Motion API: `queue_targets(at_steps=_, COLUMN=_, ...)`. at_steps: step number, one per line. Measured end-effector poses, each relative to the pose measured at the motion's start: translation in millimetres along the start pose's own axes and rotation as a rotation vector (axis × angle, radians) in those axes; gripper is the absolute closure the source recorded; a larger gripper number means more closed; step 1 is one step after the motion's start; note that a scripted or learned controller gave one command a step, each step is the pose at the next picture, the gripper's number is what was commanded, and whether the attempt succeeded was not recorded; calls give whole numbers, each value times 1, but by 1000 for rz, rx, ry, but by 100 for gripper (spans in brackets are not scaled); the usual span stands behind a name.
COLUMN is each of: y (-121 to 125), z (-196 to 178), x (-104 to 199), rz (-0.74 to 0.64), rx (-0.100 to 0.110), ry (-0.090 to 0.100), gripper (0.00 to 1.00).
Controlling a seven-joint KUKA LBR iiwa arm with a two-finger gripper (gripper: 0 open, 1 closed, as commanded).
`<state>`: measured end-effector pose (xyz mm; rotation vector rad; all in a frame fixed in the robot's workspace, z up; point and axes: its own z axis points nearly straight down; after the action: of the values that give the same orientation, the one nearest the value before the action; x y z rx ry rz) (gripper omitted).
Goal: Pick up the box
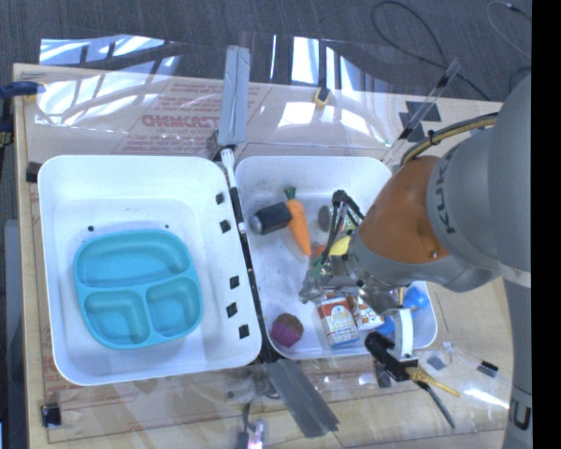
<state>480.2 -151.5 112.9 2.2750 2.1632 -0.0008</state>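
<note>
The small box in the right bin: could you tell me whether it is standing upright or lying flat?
Lying flat. The small box shows its broad red-and-white printed face to the overhead camera, resting on the floor of the right bin just below the arm's wrist.

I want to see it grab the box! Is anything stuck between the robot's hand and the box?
Nothing visible is in the way. The end effector is low in the right bin, right at the upper left edge of the box. The purple ball lies to the box's left and the carrot farther up, both off to the side.
</note>
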Motion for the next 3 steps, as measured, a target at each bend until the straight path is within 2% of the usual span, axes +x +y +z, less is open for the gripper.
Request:
queue_targets(at_steps=1, y=-4, z=21, x=1, rz=56, rx=5, ry=4, gripper=100)
queue_targets(at_steps=2, y=15, z=-109, x=55, rz=-166, rx=1, ry=2, gripper=100)
queue_targets(at_steps=3, y=33, z=-139, x=90, rz=-483, rx=2, ry=2, gripper=100)
